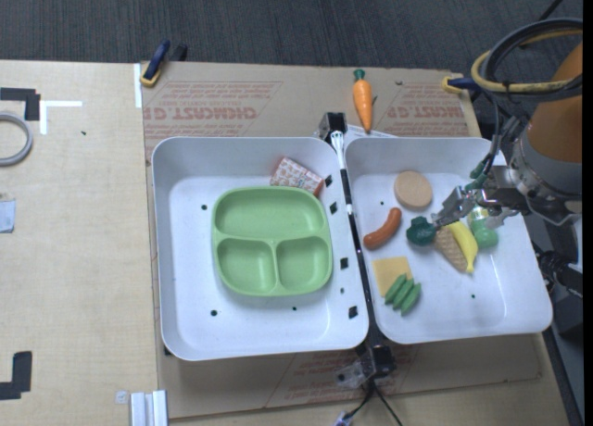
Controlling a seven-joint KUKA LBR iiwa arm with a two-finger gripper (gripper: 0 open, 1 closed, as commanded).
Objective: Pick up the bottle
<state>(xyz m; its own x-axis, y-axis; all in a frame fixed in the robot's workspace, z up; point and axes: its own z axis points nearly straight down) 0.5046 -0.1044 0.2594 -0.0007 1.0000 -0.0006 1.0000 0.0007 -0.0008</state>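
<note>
The gripper (pixel 471 204) hangs low over the right-hand bin (pixel 519 308), its metal parts a tangle against the clutter beneath, and whether it is wide, narrow or closed on anything cannot be told from this view. Just under and slightly behind it lies a small green thing with a pale patch, which I take to be the bottle (pixel 484 232); it is partly hidden by the gripper, so the reading is a guess. Touching it on the near side is a banana (pixel 464 244) lying over a corn cob (pixel 451 246), and just beyond those, toward the bin's middle, sits a piece of broccoli (pixel 420 231). Further out are a sausage (pixel 382 228), a round tan bun (pixel 413 190), a yellow cheese slice (pixel 392 271) and green pea pods (pixel 403 294). Past the divider, the other bin holds a green divided plate (pixel 272 241) and a small printed packet (pixel 296 174); a toy carrot (pixel 361 100) lies on the cardboard beyond the bins. The bottle looks like a light, hard plastic toy, probably smooth and prone to roll or squirt out of a pinch. Taking it across the narrow body, clear of the banana, seems the safest hold, since crowding neighbours could get caught alongside.
</note>
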